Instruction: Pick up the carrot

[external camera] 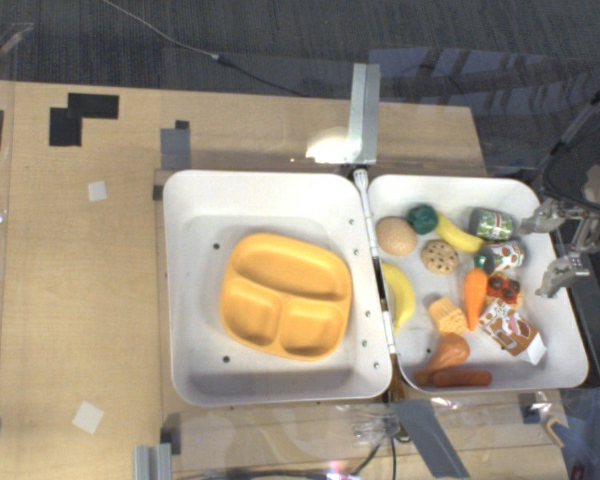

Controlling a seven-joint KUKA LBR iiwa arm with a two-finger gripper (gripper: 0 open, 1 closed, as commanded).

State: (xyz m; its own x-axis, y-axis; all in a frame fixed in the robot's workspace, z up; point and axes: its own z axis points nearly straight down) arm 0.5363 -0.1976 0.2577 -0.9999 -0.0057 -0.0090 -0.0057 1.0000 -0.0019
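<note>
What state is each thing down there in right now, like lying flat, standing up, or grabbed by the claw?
carrot: lying in the right bin, not grabbed
claw: at the right bin's right rim, holding nothing
yellow tray: flat in the left bin, right way up
banana: lying along the right bin's left wall
can: on its side
sausage: lying flat near the front wall

Smooth matt orange plastic carrot (475, 294), glossy yellow plastic tray (285, 295), pale wood bench (70, 298)
</note>
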